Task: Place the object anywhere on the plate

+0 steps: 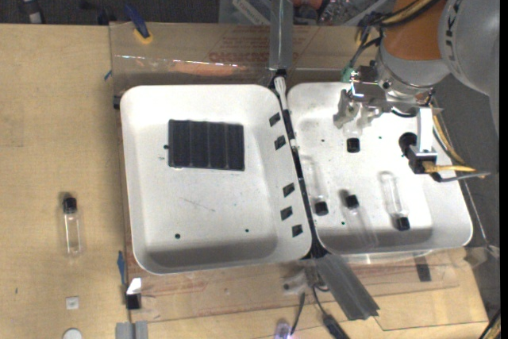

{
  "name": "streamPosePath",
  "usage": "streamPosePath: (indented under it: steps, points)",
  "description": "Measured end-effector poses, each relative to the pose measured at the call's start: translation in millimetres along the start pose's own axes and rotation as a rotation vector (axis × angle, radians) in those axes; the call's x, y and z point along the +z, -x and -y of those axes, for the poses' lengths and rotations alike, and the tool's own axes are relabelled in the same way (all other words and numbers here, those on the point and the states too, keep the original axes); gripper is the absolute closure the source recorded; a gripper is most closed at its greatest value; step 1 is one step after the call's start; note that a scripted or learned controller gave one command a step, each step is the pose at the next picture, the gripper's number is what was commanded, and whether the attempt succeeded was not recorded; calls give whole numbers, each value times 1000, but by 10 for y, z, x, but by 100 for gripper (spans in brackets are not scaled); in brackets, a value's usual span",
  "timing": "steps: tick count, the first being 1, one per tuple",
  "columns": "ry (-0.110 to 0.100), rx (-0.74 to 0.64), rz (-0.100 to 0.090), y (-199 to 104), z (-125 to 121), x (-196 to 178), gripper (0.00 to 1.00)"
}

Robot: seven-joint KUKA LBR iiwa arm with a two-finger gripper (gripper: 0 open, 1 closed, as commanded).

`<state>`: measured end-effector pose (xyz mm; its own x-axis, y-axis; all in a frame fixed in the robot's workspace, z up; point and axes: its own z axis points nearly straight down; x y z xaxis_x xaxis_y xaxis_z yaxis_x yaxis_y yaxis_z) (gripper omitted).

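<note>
Below claw (352, 109), clear vial (392, 198) lying apart, right bin (452, 226)

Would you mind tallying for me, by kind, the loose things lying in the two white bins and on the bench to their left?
Clear vials with black caps: 4, namely three in the right bin and one on the bench
Black ridged plates: 1, in the left bin
Small black caps: 1, in the right bin
Total: 6
</note>
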<state>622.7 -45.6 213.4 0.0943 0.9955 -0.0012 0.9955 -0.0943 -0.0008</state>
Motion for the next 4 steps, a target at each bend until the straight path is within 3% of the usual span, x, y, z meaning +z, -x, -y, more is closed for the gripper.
streamPosePath:
  steps: [1, 2, 3, 4]
  points:
    - [1, 324, 0, -595, -207, -977, 100]
    - [1, 420, 0, 225, -462, -1928, 100]
    - [-2, 712, -1, 164, -99, -2213, 100]
    - [-5, 1059, 0, 144, 342, -2022, 100]
